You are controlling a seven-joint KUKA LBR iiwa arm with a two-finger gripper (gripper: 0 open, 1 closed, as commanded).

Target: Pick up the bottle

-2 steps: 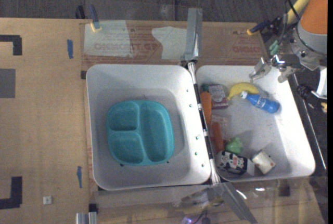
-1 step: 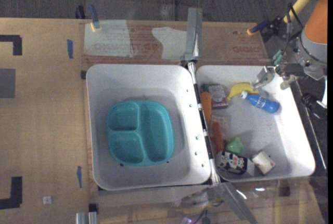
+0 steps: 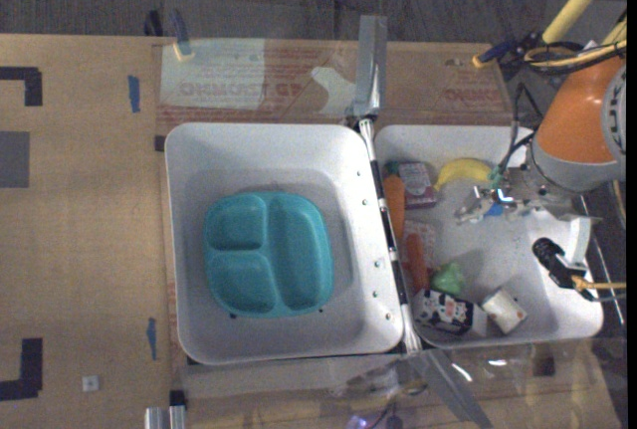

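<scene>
While the gripper (image 3: 488,206) hangs over the middle of the right bin (image 3: 503,253), what looks to be the bottle (image 3: 409,248), a slim orange-and-pale shape, lies flat along that bin's left wall, to the camera's left of the gripper and apart from it. Whether the gripper is open or closed cannot be told from this angle, and nothing can be seen in its hold. The grey arm (image 3: 587,118), with its rounded orange band, reaches in from the right.

Close around the bottle sit a purple packet (image 3: 419,183) at its far end, a soft-looking green lump (image 3: 450,278) just beside it, and a black-and-white patterned item (image 3: 443,311) at its near end. A smooth yellow item (image 3: 464,171) rests by the far wall, near the gripper, and a white block (image 3: 505,311) lies tilted near the front rim.

Bare white floor shows in the bin's centre and right. A metal strip (image 3: 379,238) divides the bins. The left bin (image 3: 199,168) holds a glossy teal plate (image 3: 269,253) with three compartments, bare floor on all sides of it. Brown board covers the bench (image 3: 80,218).
</scene>
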